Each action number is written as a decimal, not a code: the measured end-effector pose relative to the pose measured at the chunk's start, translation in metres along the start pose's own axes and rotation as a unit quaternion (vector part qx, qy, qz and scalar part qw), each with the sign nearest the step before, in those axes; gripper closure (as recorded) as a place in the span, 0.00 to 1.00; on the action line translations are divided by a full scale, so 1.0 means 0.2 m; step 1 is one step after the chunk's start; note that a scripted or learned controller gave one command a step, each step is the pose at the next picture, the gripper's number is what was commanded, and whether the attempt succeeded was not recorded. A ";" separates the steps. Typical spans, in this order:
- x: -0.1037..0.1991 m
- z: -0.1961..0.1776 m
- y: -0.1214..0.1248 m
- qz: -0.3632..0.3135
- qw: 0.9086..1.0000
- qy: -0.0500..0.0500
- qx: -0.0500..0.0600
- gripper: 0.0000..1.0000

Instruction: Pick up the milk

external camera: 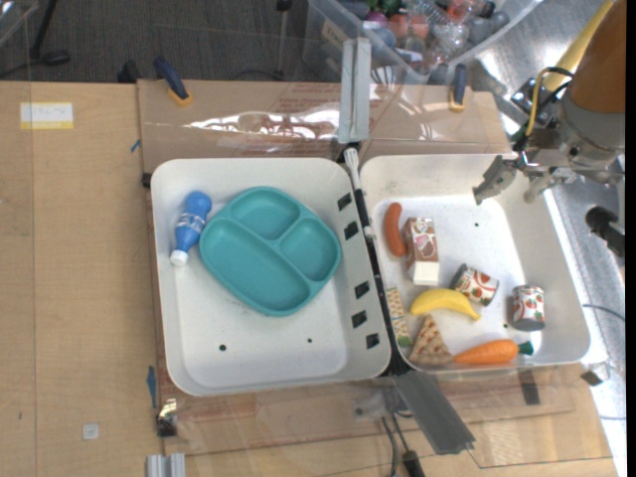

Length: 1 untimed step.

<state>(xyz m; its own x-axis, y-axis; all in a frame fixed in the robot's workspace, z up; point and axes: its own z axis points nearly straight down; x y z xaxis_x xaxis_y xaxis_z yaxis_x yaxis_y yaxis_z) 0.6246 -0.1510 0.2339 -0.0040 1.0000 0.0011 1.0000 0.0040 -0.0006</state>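
Observation:
The milk [422, 238], a red and white carton, lies in the right bin [497, 229] near its left side, just right of a red sausage [396, 229]. My gripper [511, 184] hangs over the bin's far right corner, up and to the right of the carton and well apart from it. Its two dark fingers [488, 184] are spread open with nothing between them.
Also in the right bin are a white block [425, 272], a small tilted carton [478, 285], a banana [445, 303], a pizza slice [428, 342], a carrot [487, 353] and a can [527, 307]. The left bin [258, 356] holds a teal divided plate [270, 249] and a blue bottle [189, 226].

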 end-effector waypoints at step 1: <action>0.23 0.55 0.12 -0.025 1.000 -0.002 -0.011 0.00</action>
<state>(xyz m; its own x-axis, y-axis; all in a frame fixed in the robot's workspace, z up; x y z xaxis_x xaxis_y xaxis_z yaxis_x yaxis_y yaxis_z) 0.6475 -0.1042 0.1244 -0.0538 0.9985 -0.0041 0.9983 0.0539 0.0215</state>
